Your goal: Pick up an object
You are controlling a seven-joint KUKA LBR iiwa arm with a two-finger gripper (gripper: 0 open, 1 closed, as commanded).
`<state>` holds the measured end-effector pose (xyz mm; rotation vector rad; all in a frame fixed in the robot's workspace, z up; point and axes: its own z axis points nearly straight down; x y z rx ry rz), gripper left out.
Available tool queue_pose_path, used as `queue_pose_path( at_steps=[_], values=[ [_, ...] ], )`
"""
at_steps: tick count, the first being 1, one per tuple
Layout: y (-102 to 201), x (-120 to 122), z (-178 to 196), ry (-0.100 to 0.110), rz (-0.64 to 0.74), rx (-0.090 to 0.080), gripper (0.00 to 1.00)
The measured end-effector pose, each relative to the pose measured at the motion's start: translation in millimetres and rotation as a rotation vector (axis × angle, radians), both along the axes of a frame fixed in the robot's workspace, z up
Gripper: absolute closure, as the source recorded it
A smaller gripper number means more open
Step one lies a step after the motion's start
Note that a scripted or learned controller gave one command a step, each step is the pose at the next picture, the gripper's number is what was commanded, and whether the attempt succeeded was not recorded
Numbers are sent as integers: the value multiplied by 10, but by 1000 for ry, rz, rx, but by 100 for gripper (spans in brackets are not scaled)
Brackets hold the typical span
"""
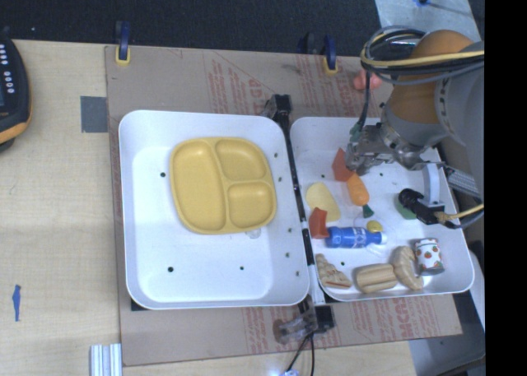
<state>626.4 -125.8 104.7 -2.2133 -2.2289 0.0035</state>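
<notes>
- Camera view: the gripper [360,155] hangs low at the 12 o'clock end of the right bin [461,282], just above a red wedge [341,164] and an orange carrot-like piece [357,190]; I cannot tell how it is set
- Likeliest target, by my guess, is the red wedge: small, light, smooth hard plastic, best pinched across its flat faces
- The carrot piece is tapered and glossy, so it may squirt out sideways
- Toward 6 o'clock lie a blue bottle [352,238], round and prone to roll, and matte bread-like pieces [375,277]
- The left bin [148,284] carries a yellow divided plate [223,184], rigid and shallow
</notes>
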Motion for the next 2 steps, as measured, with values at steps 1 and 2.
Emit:
queue_pose_path(
  at_steps=[1,2],
  values=[
    [642,-320,931,-6,2,3,100],
    [607,-324,873,1,-3,1,0]
  ],
)
